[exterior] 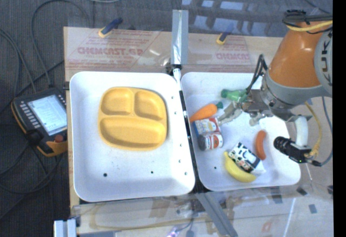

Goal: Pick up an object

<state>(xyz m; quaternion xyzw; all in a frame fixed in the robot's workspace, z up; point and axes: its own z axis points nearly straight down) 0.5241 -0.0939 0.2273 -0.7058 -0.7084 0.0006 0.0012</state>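
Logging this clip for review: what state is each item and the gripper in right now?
Yellow tray: flat in left bin, compartments bare.
Carrot: lying in right bin.
Can: on its side.
Banana: lying under a small black-and-white item.
Sausage: lying loose.
Green bottle: lying down.
Gripper: fingers open, low beside the carrot, nothing between them.

One fixed camera looks down on my bench from above at a slant, far enough off to take in both of the white bins, the left bin (86,176) and the right bin (281,176), side by side, along with the bench edge and a stretch of grey floor with cables beyond it. From where it hangs, my arm (300,65) comes in from the right side of the frame and reaches over the right bin. The far end of the bench lies toward the top of the frame, the near end toward the bottom.
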